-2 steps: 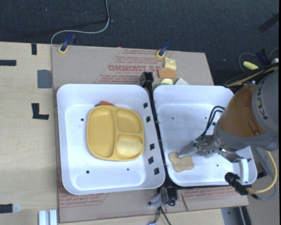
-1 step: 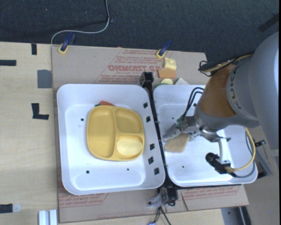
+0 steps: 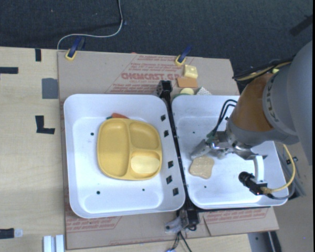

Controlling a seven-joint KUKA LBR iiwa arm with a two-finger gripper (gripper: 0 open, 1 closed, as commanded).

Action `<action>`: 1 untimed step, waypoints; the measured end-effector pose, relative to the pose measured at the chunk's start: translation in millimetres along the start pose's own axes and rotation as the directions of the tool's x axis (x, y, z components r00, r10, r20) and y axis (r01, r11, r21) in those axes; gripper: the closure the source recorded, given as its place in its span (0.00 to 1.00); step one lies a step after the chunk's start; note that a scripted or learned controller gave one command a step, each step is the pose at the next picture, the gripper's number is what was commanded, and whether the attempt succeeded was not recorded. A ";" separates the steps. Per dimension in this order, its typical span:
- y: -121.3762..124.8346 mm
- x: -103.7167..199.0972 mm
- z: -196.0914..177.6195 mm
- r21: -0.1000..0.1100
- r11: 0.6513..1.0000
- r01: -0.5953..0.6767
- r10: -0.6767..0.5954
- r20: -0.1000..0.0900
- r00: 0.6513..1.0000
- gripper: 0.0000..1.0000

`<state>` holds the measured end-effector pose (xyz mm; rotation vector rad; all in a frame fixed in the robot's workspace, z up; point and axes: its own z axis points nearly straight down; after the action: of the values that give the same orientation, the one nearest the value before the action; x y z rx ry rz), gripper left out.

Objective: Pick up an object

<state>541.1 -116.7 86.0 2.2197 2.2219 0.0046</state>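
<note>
A pale beige, flat, bread-like piece (image 3: 202,167) lies on the floor of the right bin (image 3: 220,196), near its left wall. My gripper (image 3: 206,146) hangs just above and to the right of that piece, its metal tips pointing left and down toward it. Nothing shows between the tips. A yellow divided plate (image 3: 129,148) rests in the left bin (image 3: 84,193), with a red-orange scrap (image 3: 117,115) peeking out behind its far rim.
Small blocks, one yellow (image 3: 190,71), one orange-brown (image 3: 187,81), and a pale green one (image 3: 186,92), sit on the cardboard behind the bins. The arm's grey body fills the right side of the right bin.
</note>
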 end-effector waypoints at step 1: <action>-57.9 19.2 -0.2 -0.001 1.000 -0.001 0.001 0.003 1.000 0.00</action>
<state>483.2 -97.5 86.0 2.2188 2.2191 0.0024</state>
